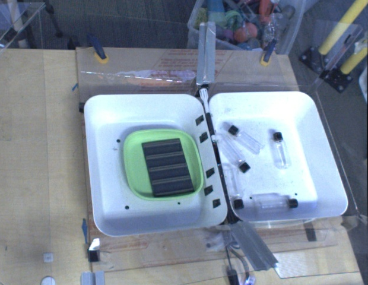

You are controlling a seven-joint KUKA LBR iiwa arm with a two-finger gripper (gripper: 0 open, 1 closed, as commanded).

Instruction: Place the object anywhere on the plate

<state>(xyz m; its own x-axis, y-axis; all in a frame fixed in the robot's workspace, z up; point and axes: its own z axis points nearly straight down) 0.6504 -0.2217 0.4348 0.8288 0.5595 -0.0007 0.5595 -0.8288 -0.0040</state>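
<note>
A light green square plate (132,166) lies in the left white bin (101,129), slightly right of the bin's middle. A dark grey ridged block (167,168) rests flat on the plate and covers most of its centre. Several clear vials with black caps lie scattered in the right white bin (317,159): one (243,137) near the back left, one (279,150) upright in the picture at the middle, one (234,158) beside the divider, and a longer one (264,202) along the front wall.
A row of black clips (206,159) runs along the seam between the bins. A metal bar (205,52) stands behind the seam. A clear box of colourful toys (246,10) sits at the back. Bare wooden bench (35,159) extends to the left.
</note>
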